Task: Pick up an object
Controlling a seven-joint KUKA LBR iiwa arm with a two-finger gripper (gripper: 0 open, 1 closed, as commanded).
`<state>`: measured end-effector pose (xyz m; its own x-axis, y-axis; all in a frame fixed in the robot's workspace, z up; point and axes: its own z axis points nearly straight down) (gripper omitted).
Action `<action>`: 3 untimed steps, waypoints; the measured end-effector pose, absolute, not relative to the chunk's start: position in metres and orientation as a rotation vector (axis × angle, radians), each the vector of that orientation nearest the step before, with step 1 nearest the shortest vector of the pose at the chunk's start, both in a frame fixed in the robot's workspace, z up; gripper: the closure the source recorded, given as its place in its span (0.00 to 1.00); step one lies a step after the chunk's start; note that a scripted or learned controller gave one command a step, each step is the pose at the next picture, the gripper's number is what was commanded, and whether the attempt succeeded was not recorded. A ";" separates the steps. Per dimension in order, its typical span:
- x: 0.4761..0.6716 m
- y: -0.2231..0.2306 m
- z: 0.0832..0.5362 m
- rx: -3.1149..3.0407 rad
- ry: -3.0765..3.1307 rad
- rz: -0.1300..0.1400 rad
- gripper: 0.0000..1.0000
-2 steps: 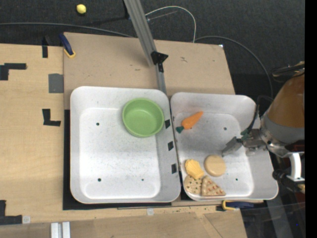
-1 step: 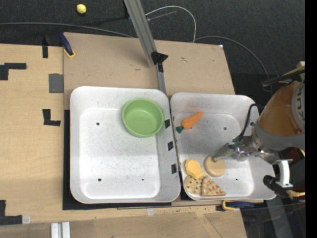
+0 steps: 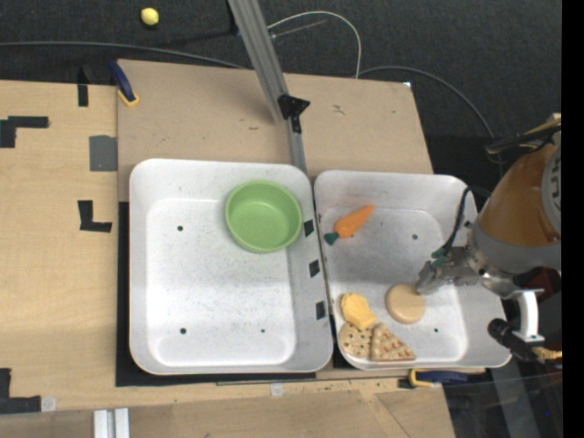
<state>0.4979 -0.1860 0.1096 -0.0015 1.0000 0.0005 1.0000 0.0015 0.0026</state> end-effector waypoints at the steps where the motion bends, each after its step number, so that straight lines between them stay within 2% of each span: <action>1: 0.500 -0.193 0.155 2.219 2.221 0.001 1.00; 2: 0.509 -0.195 0.214 2.216 2.220 0.003 1.00; 3: 0.509 -0.195 0.199 2.221 2.223 -0.004 1.00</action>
